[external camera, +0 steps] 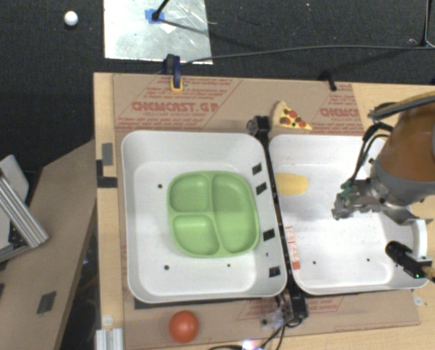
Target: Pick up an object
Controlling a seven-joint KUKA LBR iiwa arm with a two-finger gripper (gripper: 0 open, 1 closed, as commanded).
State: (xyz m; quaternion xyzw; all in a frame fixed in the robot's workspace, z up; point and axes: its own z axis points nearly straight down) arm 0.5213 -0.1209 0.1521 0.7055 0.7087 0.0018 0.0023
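Green plastic makes up the plate [213, 214] with four little sections, and it lies flat in the middle of the left bin [140, 195]. In the right bin [326, 268] a soft yellow piece [291, 185] rests near the left wall, close to the divider between the two bins. The grey arm [414, 162] with its orange band reaches in from the right, and its end effector [346, 204] hangs low over the right bin, a little to the right of the yellow piece and apart from it. It is too dark and small to tell if its tips are apart or together. A toy pizza slice [291, 116] lies on the counter [224, 97] just behind the bins. A red ball [183, 326] sits on the counter in front of the left bin. Brown board with red print covers the counter. Behind it the floor is dark, with a shiny sheet [155, 20] and a small white ball [71, 18].
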